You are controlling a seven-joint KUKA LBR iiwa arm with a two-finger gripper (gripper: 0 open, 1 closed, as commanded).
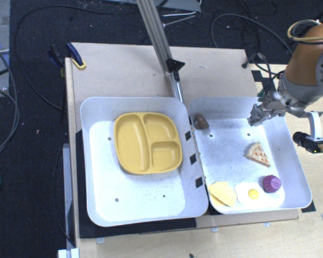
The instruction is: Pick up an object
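Observation:
In the right bin (290, 144) lie several toy foods: a waffle-patterned wedge (258, 154), a purple piece (271, 184), a fried egg (251, 193), a yellow slice (222, 193) and a small brown piece (201, 122) near the bin's far left corner. My gripper (257, 115) hangs over the far right part of this bin, above and a little behind the wedge. Nothing shows between its dark fingers.
The left bin (97, 198) bears a yellow divided plate (148, 142). A metal pole (156, 28) slants down to the gap between the bins. A blue and yellow clamp (75, 55) sits at the bench's far left corner. Cables lie on the floor around the bench.

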